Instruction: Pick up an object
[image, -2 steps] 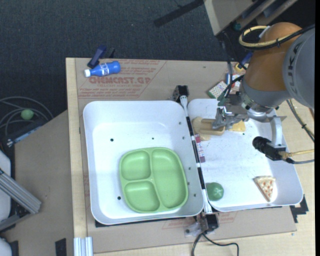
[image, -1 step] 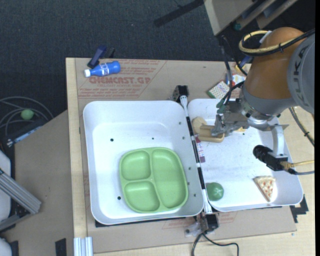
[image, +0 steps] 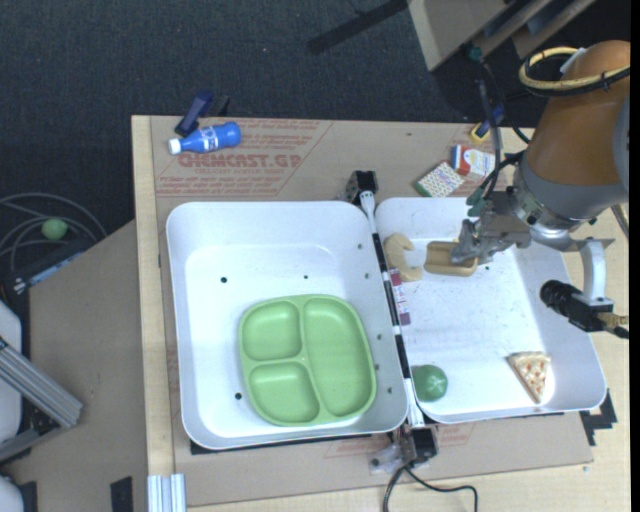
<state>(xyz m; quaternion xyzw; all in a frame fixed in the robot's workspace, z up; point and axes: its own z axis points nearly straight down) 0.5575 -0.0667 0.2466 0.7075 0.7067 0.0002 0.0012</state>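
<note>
- Bench on dark carpet; blue-capped bottle at far left.
- Left bin: green divided plate.
- Right bin: green ball near left, pizza slice near right.
- Gripper low at far left of right bin, touching tan object; grip state cannot be made out, partly hidden.

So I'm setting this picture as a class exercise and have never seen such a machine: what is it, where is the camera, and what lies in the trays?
It is a grey robot arm with an orange band, reaching in from the right. One fixed camera looks down at a slant. Its two-finger gripper sits low in the right white bin, at a tan bread-like piece; whether it holds it is unclear. That bin also has a green ball and a toy pizza slice. The left white bin holds a green divided plate.
</note>
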